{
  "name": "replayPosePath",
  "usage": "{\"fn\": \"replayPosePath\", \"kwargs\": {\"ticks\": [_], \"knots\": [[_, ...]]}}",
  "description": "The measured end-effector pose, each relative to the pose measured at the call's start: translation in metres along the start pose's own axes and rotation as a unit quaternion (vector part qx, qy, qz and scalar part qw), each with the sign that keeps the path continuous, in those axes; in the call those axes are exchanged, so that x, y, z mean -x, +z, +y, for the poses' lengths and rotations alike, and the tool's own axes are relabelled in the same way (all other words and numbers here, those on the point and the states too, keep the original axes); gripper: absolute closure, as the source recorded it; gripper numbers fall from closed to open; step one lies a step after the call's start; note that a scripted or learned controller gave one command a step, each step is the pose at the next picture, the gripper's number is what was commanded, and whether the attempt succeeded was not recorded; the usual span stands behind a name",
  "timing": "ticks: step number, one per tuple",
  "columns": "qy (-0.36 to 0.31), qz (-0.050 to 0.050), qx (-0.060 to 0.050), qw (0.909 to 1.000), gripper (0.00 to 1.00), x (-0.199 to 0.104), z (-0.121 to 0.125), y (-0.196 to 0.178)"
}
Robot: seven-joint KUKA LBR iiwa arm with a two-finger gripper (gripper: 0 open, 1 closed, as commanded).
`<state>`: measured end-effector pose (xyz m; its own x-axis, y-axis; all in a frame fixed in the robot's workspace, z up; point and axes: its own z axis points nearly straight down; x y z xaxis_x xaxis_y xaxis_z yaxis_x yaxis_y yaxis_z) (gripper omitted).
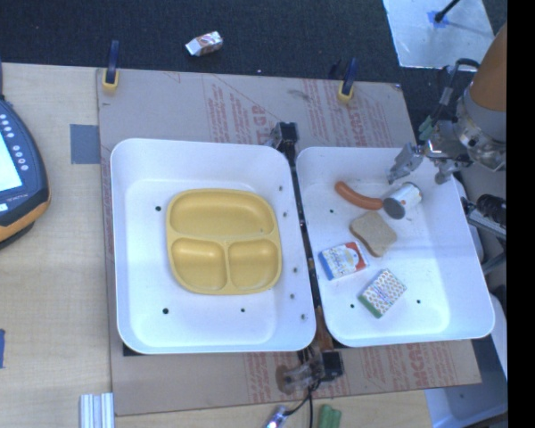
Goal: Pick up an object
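Note:
My gripper (422, 163) hangs over the far right corner of the right bin (446, 315), its two fingers spread open with nothing between them. Just below its left finger lies a small white and grey cylinder (401, 201). An orange sausage (358, 194) lies left of that. Toward the front come a tan bread slice (373, 234), a red and blue packet (343, 259) and a green patterned packet (382, 292). The left bin (138, 319) holds a yellow divided plate (223, 239).
A teach pendant (9, 172) rests on the bench at far left. Two clamps (111, 74) (346, 83) pin the cardboard at the back. A crumpled wrapper (204, 44) lies on the dark floor beyond. A black fixture (286, 135) sits between the bins.

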<state>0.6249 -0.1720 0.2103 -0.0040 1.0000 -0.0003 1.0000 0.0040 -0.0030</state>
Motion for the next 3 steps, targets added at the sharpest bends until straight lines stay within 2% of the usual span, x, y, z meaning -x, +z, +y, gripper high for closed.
{"fn": "replayPosePath", "kwargs": {"ticks": [1, 2, 3], "knots": [[-0.001, 0.0, -0.002, 1.0, 0.0, -0.056, -0.016, 0.094], [-0.001, 0.0, -0.001, 1.0, 0.0, -0.061, -0.056, 0.113], [-0.003, -0.001, -0.002, 1.0, 1.0, -0.06, -0.056, 0.103]]}}
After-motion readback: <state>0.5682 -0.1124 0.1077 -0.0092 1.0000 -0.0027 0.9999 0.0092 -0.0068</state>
